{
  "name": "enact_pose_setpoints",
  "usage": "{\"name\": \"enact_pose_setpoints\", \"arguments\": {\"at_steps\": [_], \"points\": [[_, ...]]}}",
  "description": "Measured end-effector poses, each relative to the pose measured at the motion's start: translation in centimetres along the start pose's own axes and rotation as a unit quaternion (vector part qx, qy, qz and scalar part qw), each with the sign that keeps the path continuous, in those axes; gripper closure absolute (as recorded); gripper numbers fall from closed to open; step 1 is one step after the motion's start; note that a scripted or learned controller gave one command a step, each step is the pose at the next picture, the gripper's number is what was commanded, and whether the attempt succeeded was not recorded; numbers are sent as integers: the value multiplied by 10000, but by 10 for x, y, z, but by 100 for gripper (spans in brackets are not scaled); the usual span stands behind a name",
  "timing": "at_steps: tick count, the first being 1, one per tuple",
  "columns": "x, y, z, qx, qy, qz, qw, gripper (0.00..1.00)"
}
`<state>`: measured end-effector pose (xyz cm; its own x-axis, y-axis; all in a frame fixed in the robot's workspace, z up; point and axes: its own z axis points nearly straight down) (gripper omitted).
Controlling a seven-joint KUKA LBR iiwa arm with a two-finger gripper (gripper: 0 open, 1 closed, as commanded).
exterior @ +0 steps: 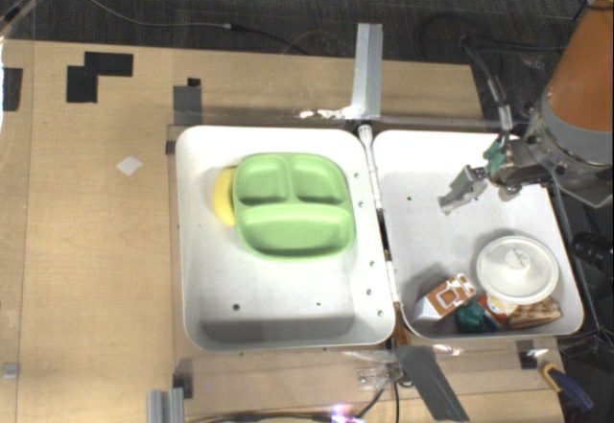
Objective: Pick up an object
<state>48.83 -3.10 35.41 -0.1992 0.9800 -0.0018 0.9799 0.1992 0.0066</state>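
Observation:
My gripper [463, 191] hangs over the upper middle of the right bin [422, 162], its grey fingers spread apart with nothing between them. Below it, in the bin's lower right corner, sits a white round lidded cup [518, 267]. Beside the cup lie a small orange-and-white carton [450, 295], a dark green object [470, 317] and a brown flat packet [533, 317]. The left bin [206, 248] holds a green divided tray [293, 203] with a yellow object [224, 197] poking out from under its left edge.
A metal post [368, 71] stands at the far end of the divider between the bins. The arm's orange band [585, 57] and grey wrist fill the upper right. Black cables run behind the right bin.

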Motion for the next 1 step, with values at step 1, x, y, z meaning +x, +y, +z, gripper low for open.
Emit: {"name": "enact_pose_setpoints", "arguments": {"at_steps": [1], "points": [[-13, -3, 40, 2, 1, -1696, 9855, 0]]}}
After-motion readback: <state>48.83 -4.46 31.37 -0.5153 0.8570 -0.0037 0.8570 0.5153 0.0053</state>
